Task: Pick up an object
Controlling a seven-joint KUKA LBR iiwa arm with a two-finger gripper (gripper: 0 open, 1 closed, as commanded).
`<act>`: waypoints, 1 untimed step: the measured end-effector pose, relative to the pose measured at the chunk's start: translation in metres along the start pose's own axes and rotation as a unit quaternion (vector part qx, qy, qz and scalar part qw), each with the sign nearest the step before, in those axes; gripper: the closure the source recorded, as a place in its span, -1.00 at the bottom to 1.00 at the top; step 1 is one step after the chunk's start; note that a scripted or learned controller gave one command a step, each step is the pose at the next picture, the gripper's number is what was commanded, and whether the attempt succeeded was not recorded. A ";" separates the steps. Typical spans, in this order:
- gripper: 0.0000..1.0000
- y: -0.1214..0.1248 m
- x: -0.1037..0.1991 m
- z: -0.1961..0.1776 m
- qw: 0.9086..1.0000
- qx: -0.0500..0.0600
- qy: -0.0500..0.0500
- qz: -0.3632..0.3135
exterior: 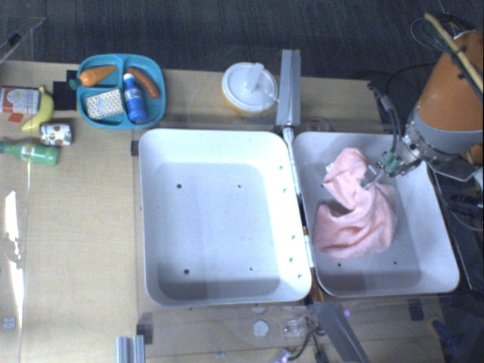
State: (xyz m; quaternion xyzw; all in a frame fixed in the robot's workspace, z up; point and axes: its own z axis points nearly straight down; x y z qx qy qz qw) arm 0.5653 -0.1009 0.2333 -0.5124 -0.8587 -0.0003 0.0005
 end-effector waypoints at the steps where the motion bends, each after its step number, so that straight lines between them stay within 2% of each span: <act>1: 1.00 0.084 -0.020 0.030 1.000 -0.001 -0.001 -0.020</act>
